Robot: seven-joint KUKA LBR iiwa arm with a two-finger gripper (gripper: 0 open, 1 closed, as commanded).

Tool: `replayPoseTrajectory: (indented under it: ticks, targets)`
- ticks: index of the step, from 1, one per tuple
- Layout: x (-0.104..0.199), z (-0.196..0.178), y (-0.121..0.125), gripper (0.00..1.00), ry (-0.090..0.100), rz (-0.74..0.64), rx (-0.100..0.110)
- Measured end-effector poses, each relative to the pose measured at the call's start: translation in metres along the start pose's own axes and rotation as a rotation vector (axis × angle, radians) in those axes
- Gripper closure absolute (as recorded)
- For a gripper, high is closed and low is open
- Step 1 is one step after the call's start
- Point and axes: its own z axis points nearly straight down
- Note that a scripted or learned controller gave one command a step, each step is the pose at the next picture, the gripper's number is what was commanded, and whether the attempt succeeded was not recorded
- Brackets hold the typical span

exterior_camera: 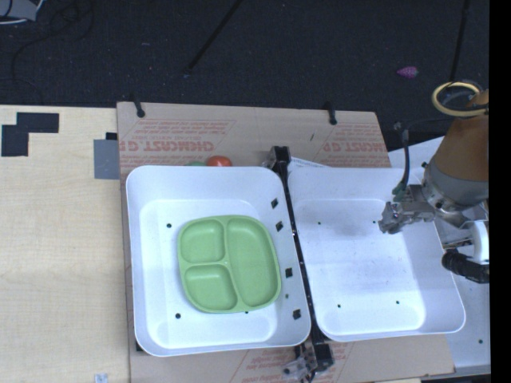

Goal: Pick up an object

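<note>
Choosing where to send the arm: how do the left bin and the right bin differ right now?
The left bin holds a green divided plate; the right bin has none. The gripper hangs over the right bin's far right part, away from the left bin. Both are shallow, white, side by side.

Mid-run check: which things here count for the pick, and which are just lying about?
For the job:
- green divided plate in the left bin
- gripper, over the right bin

Lying about:
- small red-orange object behind the left bin's far wall
- purple scrap on the dark floor
- cardboard sheet under the bins
</note>
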Motion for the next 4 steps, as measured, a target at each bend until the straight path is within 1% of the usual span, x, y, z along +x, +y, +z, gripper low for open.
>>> replayPoseTrajectory:
  ticks: [1, 3, 4]
  targets:
    - [-0.002, -0.049, -0.009, 1.0, 0.0, 0.001, 0.001]
    - [-0.001, -0.13, -0.008, 1.0, 0.0, -0.001, 0.001]
    - [0.053, -0.128, 0.002, 1.0, 0.002, -0.003, 0.006]
